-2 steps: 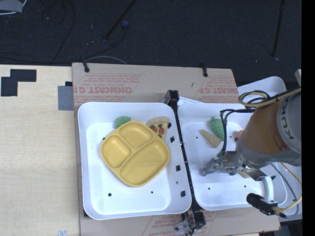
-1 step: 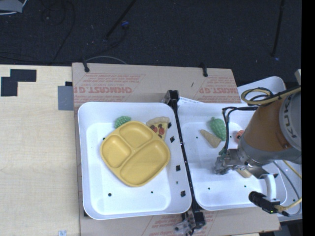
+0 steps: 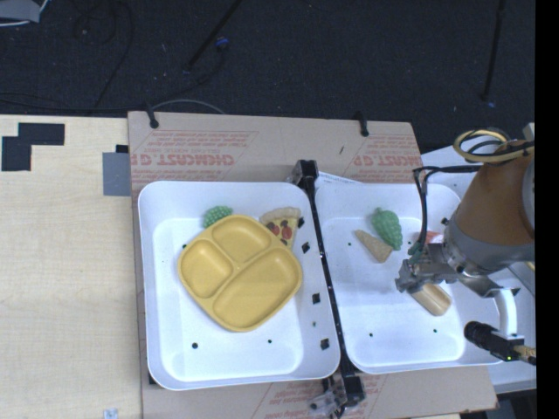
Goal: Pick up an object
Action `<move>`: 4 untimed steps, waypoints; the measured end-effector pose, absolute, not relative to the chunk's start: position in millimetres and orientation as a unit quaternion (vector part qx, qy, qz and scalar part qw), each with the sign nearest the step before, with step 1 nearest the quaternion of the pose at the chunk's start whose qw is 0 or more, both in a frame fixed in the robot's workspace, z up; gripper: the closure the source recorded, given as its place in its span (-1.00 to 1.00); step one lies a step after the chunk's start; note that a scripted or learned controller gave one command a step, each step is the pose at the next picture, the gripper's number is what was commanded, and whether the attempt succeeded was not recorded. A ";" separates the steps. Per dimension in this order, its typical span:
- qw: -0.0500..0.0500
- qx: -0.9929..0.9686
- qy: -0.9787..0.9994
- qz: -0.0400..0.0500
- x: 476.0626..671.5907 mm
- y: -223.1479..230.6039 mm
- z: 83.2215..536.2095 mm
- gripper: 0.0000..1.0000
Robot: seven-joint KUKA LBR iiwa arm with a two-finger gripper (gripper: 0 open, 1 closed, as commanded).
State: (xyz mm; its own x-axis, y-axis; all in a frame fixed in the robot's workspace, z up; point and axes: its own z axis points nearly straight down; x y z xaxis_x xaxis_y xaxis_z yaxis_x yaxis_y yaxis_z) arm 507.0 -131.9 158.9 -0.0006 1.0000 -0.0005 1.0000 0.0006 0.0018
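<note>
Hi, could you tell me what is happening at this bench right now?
A KUKA arm reaches in from the right, and its gripper is low in the right bin, right beside a tan bread-like piece. A green leafy toy and a tan wedge lie nearby. The left bin holds a yellow divided plate, a green toy and a pizza slice. Nothing is visibly held yet.

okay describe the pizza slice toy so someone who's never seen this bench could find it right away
Start at the left white bin, which holds a big yellow divided plate. At the plate's upper right edge, toward the divider between the bins, lies the pizza slice. It is tan with red spots, unlike the bumpy green toy at the plate's upper left.
</note>
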 end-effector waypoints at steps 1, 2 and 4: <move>0.001 0.707 0.708 0.001 507.9 -132.6 211.7 1.00; -0.002 0.705 0.709 0.000 524.5 -75.2 205.8 1.00; -0.001 0.705 0.709 0.000 551.6 35.7 228.7 1.00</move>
